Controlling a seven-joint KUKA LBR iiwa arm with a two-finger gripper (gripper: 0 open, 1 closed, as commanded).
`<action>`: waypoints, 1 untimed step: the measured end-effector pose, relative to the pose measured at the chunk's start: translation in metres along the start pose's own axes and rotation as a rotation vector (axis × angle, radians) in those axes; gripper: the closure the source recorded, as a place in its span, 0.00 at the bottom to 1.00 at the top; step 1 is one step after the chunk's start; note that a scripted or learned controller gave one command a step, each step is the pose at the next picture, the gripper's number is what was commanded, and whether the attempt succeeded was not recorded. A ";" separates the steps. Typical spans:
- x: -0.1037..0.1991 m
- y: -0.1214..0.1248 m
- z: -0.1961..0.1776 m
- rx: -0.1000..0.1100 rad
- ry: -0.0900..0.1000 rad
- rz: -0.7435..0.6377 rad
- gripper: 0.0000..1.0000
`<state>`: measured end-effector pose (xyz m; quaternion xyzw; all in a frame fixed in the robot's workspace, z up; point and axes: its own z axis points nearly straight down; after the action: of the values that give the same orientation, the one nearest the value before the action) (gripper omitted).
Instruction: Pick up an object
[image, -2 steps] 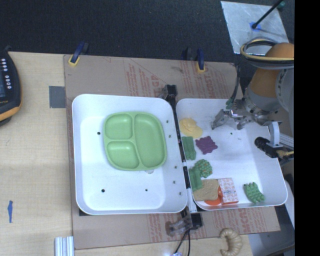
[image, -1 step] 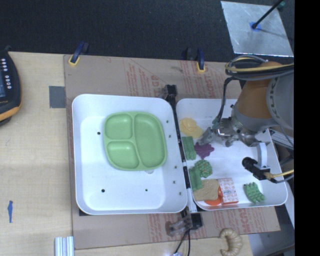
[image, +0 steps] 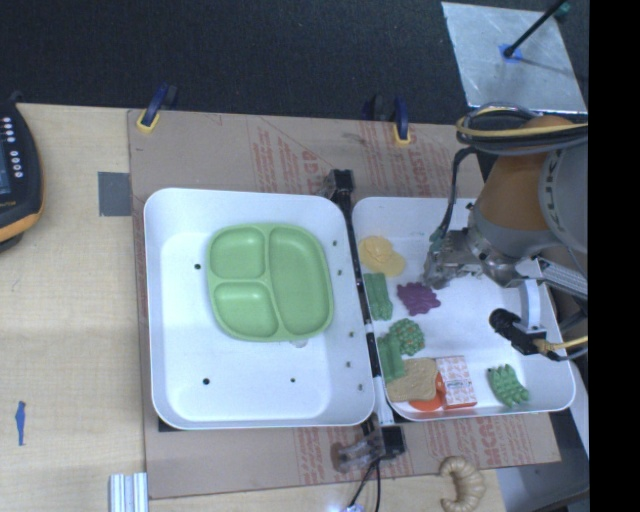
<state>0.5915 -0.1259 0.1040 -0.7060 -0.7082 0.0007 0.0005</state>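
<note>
plate: pale green
bins: white
grapes: purple
broccoli: green
carton: red and white
clamps: blue and yellow

A robotics lab: clamped cardboard on a bench, white bins, teach pendant.

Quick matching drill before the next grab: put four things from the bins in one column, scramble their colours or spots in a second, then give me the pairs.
Things:
1. divided plate
2. grape bunch
3. small carton
4. gripper

Descriptions:
A. purple, middle of the right bin
B. light green, in the left bin
C. hanging above the right bin, just right of the purple piece
D. red and white, near that bin's front edge

Pairs: 1-B, 2-A, 3-D, 4-C
</note>
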 end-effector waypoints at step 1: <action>0.000 0.000 0.001 0.001 -0.001 -0.001 0.00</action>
<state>0.5913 -0.1258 0.1034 -0.7056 -0.7086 0.0013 0.0006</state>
